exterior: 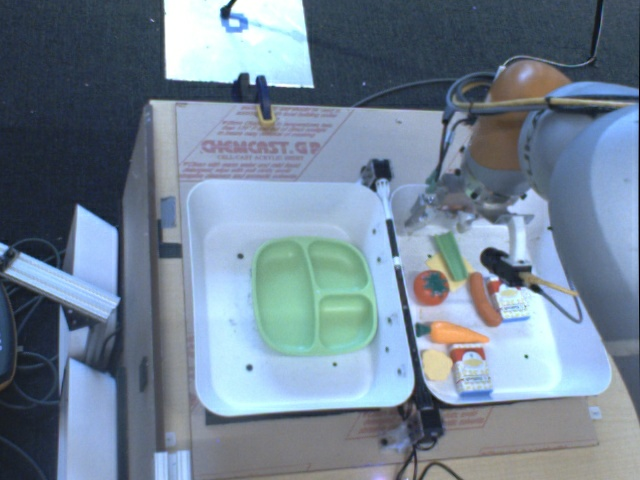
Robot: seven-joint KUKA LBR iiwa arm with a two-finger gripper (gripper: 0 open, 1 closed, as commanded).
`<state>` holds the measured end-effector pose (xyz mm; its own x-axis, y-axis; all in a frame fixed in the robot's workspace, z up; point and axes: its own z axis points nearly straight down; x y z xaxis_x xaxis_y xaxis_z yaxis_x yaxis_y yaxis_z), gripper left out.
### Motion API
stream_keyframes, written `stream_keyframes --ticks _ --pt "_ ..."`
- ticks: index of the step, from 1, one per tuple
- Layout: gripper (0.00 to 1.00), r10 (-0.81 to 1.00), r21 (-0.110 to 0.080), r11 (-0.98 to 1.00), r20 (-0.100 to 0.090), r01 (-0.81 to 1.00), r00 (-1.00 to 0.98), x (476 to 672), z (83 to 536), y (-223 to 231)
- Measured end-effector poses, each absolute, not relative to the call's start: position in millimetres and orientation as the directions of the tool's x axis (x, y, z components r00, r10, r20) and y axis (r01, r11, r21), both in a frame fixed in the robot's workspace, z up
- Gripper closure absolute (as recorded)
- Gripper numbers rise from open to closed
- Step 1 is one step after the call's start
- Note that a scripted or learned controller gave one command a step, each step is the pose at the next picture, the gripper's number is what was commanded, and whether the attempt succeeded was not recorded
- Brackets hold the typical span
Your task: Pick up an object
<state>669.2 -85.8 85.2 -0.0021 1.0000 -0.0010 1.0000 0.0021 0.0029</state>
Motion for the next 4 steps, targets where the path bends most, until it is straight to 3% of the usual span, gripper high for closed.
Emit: stream_keyframes --ticks 4 --pt "0.0 1.0 0.002 0.003 -0.001 1.0 -0.003 669.0 85.0 -83.4"
